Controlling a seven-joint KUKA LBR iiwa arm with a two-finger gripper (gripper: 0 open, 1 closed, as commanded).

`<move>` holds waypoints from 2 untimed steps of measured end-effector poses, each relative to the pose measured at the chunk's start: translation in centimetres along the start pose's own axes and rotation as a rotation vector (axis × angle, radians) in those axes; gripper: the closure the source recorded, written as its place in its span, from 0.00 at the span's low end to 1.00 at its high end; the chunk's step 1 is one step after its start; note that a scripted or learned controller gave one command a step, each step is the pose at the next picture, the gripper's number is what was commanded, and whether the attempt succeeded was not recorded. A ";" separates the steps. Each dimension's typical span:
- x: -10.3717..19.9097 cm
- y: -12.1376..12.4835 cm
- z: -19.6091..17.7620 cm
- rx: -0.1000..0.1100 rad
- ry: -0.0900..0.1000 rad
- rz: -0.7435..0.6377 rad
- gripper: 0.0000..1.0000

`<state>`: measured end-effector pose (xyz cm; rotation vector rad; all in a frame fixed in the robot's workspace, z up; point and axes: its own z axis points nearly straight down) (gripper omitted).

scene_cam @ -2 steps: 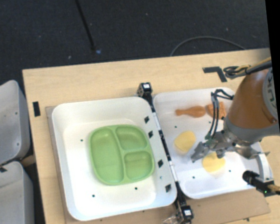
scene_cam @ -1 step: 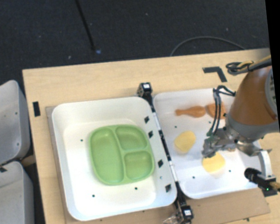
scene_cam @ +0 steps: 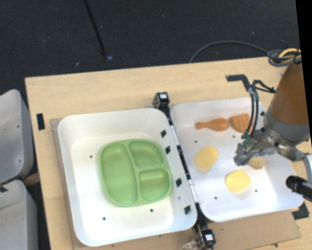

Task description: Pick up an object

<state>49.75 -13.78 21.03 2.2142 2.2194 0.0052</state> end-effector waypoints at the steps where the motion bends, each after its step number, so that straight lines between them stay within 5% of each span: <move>1: 0.7 0.3 -6.0 -0.001 0.000 -0.002 1.00; 2: 0.6 0.5 -8.8 0.002 0.001 -0.002 1.00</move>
